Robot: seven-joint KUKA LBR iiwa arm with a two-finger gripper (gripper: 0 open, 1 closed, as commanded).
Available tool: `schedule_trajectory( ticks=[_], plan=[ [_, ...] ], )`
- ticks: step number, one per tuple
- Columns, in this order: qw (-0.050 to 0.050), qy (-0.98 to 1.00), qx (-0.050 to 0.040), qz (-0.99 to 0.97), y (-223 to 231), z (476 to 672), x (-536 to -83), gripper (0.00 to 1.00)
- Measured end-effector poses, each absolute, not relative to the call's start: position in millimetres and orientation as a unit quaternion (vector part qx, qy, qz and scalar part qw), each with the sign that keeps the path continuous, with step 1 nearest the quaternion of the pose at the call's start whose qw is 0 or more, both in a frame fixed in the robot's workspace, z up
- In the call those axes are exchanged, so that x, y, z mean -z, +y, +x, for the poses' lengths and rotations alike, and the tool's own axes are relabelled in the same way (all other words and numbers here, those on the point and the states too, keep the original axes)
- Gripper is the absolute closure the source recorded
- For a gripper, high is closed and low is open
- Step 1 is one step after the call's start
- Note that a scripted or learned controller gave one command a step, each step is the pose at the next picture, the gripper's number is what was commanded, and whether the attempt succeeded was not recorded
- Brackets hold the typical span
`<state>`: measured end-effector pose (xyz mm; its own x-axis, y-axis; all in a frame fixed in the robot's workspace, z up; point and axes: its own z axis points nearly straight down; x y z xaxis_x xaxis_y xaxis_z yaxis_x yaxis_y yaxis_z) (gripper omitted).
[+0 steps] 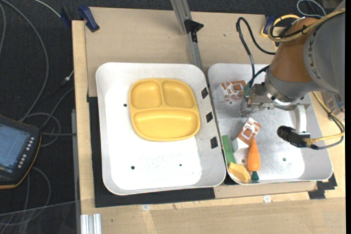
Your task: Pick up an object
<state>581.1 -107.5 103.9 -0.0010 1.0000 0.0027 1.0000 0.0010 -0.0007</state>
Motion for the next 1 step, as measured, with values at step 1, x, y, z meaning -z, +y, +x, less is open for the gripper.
schedule_trajectory(
  ticks=[1],
  plan=[
    [-0.003, -0.707, 0.0021, -0.707, -115.1, 586.9, -164.1, 1.00]
  ],
)
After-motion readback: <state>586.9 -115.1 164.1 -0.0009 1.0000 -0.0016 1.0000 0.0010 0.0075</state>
